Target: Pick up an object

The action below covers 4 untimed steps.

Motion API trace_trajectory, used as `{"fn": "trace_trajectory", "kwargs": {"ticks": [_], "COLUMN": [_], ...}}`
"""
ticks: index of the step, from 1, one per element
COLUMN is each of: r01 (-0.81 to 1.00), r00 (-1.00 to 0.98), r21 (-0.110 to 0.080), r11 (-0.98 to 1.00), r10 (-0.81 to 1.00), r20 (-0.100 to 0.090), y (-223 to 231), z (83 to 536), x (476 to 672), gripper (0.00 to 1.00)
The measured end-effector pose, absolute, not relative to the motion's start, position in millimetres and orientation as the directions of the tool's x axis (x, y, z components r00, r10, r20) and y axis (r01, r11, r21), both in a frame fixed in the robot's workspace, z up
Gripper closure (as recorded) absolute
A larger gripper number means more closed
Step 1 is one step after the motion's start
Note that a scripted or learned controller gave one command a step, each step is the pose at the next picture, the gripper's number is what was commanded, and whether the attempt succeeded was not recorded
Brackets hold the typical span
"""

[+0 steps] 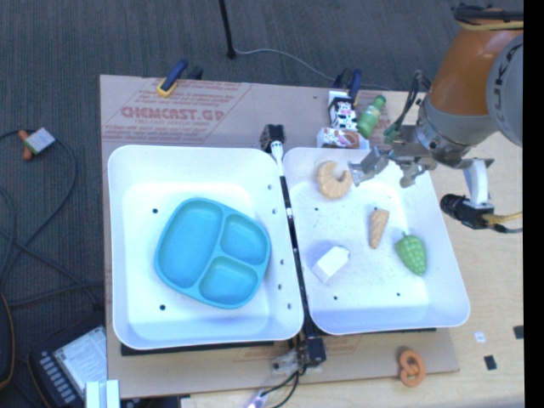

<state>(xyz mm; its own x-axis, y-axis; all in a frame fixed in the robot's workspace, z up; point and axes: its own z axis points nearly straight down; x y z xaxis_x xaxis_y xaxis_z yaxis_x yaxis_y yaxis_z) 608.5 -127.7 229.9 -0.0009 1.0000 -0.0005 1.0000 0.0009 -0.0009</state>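
Observation:
The right bin (442,313) holds a tan croissant (332,179) at its far left, an orange carrot-like cone (377,227) in the middle, a green bumpy fruit (411,253) to the right and a white block (331,263) near the left. My gripper (388,167) hangs over the bin's far edge, right of the croissant and above the cone. Its two grey fingers (365,165) stand apart with nothing between them.
The left bin (127,313) holds a blue divided plate (212,252). Behind the right bin stand a green bottle (370,116) and a small printed box (342,113). An orange ring (411,365) lies on the bench in front. Clamps sit between the bins.

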Motion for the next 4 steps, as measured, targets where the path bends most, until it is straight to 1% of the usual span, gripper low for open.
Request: {"fn": "trace_trajectory", "kwargs": {"ticks": [1, 2, 3, 4], "r01": [1.000, 1.000, 1.000, 1.000], "r00": [-0.001, 0.000, -0.002, -0.001], "r21": [0.007, 0.009, 0.001, -0.003], "r11": [0.001, 0.000, 0.002, 0.001], "r10": [1.000, 1.000, 1.000, 1.000], "r20": [-0.001, -0.004, 0.000, 0.000], "y": [-111, -112, -28, 6], "z": [88, 98, 185, 184], "x": [606.3, 606.9, 599.0, 507.8], "gripper": [0.00, 1.00, 1.00, 1.00]}}
